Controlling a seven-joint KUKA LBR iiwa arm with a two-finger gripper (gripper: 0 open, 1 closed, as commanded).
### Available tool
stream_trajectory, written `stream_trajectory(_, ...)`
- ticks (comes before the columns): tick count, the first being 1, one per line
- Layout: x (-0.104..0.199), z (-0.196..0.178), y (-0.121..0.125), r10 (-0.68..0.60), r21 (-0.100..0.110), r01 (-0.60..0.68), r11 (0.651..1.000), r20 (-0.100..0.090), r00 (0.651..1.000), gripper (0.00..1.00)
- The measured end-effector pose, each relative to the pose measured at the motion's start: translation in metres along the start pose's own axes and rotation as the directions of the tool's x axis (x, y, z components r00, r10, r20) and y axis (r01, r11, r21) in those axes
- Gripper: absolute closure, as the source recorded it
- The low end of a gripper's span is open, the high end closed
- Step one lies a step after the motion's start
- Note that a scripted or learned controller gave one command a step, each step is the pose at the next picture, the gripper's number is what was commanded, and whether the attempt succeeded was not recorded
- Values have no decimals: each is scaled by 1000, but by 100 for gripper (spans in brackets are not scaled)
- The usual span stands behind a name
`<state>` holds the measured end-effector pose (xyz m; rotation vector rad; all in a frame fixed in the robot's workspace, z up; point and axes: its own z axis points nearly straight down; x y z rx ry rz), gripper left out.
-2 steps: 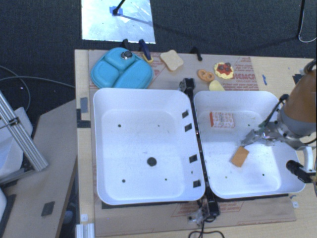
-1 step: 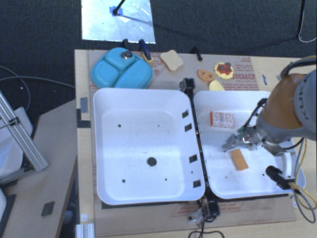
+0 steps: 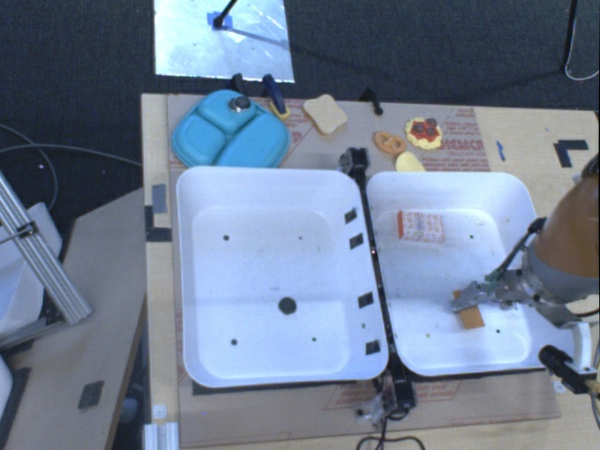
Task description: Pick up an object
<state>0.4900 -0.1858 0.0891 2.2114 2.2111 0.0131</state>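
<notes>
left bin (image 3: 202, 251): one small dark disc (image 3: 288, 305) on its floor | right bin (image 3: 511, 195): red-white packet (image 3: 421, 225) near far wall, orange block (image 3: 470, 318) toward near right | gripper (image 3: 478, 294) low, touching or just above block's far-left edge, arm entering from right | finger opening: cannot tell | nothing seen held

We take this for a robotics lab. A plywood bench (image 3: 525, 148) carries two white bins (image 3: 272, 190) clipped side by side, with black markers along their join. The arm (image 3: 572, 242) reaches in from the right. Cables (image 3: 56, 153) run over dark carpet (image 3: 75, 54) on the left, beside an aluminium frame (image 3: 37, 256). Toy food (image 3: 325, 113) lies along the bench's far edge.
</notes>
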Motion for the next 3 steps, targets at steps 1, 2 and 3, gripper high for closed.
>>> stream_trajectory(1,0,-12,3,-1,-5,1,1000,5,1000,100)
stream_trajectory(2,66,2,52,-10,7,10,1000,-2,1000,100)
stream_trajectory(3,178,-101,65,-15,5,15,1000,-7,1000,100)
